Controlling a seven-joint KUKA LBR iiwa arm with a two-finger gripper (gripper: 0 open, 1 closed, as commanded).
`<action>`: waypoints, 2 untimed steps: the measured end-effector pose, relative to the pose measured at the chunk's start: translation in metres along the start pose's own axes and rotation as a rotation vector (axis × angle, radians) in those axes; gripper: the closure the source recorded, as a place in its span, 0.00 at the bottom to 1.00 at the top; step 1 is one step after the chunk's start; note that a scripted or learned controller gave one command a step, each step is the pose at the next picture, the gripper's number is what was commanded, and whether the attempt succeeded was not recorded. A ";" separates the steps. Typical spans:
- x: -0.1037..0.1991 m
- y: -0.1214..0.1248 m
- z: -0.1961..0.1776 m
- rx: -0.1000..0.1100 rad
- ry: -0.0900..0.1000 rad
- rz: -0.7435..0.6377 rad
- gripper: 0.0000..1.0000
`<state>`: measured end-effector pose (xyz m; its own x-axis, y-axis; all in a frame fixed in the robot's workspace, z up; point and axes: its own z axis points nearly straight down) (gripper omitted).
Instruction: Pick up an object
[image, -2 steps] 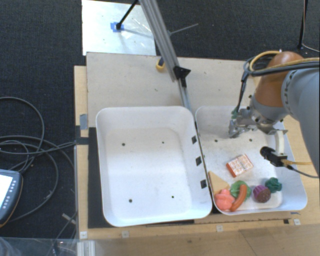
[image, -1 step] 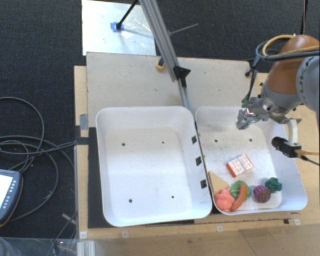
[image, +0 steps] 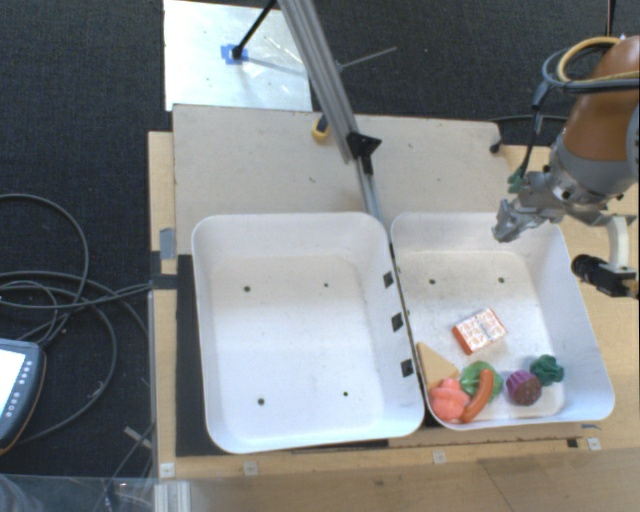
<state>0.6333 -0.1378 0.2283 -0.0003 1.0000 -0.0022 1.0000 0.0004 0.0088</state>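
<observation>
The right bin (image: 560, 290) holds a cluster of toy food near its front edge. An orange-and-white patterned block (image: 479, 329) lies mid-bin. In front of it sit a tan wedge (image: 432, 360), a pink-red piece (image: 449, 399), a green leafy piece (image: 477, 374) with an orange carrot-like stick (image: 479, 395) across it, a purple piece (image: 522, 387) and a dark green piece (image: 547, 369). My gripper (image: 506, 226) hangs over the bin's back right area, well behind the toys, with nothing visible in it.
The left bin (image: 215, 250) stands beside the right one, their rims meeting along a line with black clips (image: 396, 321). A slanted metal pole (image: 335, 90) crosses the back of the bench. Cables and a tablet (image: 15, 385) lie on the floor at left.
</observation>
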 end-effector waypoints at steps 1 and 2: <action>0.000 0.001 -0.022 0.004 0.001 -0.003 1.00; 0.060 -0.003 -0.014 0.009 0.004 -0.010 1.00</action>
<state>0.6298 -0.0778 0.2422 -0.0107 0.9999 0.0021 0.9999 0.0107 0.0002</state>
